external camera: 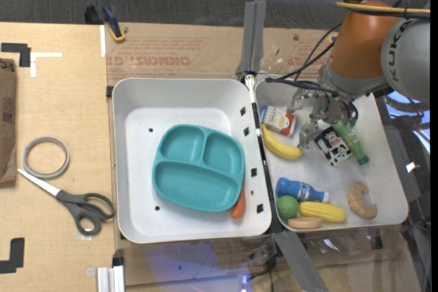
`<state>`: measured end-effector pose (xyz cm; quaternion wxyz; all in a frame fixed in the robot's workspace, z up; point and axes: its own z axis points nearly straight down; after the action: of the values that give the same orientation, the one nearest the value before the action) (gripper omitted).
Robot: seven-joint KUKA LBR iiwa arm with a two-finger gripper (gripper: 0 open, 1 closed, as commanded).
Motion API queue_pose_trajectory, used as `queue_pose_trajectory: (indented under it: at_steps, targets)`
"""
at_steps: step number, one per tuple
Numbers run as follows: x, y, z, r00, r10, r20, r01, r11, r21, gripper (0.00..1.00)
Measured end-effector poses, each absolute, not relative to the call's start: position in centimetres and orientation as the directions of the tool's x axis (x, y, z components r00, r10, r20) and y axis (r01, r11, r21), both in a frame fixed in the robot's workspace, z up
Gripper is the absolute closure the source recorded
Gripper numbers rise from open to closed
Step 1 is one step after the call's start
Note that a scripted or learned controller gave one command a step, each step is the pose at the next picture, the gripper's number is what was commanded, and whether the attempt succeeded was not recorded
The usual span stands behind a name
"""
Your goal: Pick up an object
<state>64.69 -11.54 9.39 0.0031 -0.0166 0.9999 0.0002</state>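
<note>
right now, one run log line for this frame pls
arm: over right bin | claw: low above banana, by green bottle | lifted: nothing seen | left bin: teal plate, carrot

Arm [404,44], upper right of frame: grey casing, glossy orange band, dark lettering, black cables; metallic gripper [320,121] below.

- Divided plate [199,169] lies in left bin [130,106].
- Carrot [238,205] touches the plate's near right edge.
- Right of the plate, in right bin [390,167]: banana [280,146], bottle [300,189], corn [322,212], croissant [361,200].
- Scissors [68,199] and tape roll [46,156] lie left of the plate, outside the bins.
</note>
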Motion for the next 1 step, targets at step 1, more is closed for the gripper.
queue_pose_trajectory:
  at_steps: [1]
  targets:
    - [60.17, -16.92, 9.35, -0.991, -0.131, -0.005, -0.131, 0.991, -0.001, 0.00]
